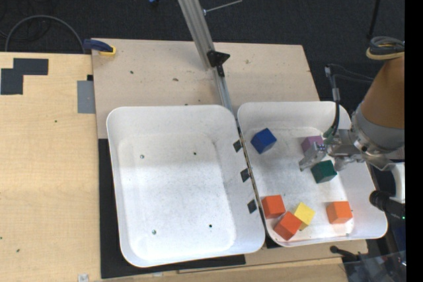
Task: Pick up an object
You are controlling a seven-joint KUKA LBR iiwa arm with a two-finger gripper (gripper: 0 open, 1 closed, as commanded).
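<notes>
white right bin (284, 114) holds end effector (318, 156) beside green block (324, 172)

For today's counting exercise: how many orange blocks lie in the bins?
3, all in the right bin: one orange block by the divider, one touching the yellow block, one near the right rim.

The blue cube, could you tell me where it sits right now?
The blue cube lies in the right white bin, near its upper left corner, left of the purple block.
</notes>
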